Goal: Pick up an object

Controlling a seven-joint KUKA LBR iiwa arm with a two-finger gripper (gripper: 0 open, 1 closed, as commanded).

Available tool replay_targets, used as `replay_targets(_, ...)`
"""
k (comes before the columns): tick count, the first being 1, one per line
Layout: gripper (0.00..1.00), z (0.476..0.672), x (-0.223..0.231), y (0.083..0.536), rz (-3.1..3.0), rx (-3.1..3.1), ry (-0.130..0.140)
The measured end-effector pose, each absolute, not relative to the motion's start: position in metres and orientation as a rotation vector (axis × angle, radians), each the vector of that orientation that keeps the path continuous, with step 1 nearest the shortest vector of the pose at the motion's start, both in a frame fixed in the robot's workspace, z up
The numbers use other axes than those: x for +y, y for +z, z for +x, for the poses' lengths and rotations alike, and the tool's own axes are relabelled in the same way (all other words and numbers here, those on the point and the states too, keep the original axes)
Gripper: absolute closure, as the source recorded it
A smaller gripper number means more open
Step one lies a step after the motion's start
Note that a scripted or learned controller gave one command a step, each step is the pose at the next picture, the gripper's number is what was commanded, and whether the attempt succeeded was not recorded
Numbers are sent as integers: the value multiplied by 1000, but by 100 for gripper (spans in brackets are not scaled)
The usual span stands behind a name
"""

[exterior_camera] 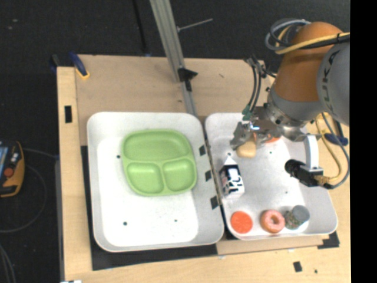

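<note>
Arm (pixel 303 69) bent down from the right over the right bin (pixel 330 211), claw (pixel 246 135) low beside a tan lump (pixel 248 150); grip impossible to tell.

A robotics lab: plywood bench (pixel 135 81), aluminium camera post (pixel 171 40), loose cables, black floor

Pale tan rounded obj (pixel 248 150) in right bin, upper left.
</note>
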State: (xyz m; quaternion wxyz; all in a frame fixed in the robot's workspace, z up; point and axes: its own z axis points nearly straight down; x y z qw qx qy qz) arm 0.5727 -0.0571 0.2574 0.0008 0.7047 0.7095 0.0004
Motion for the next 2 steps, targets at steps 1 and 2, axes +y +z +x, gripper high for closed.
replay_targets(1, 100, 603, -11, 247, 2213, 2228, 2)
replay_targets(2, 100, 628, 44, 248, 2212, 2229, 4)
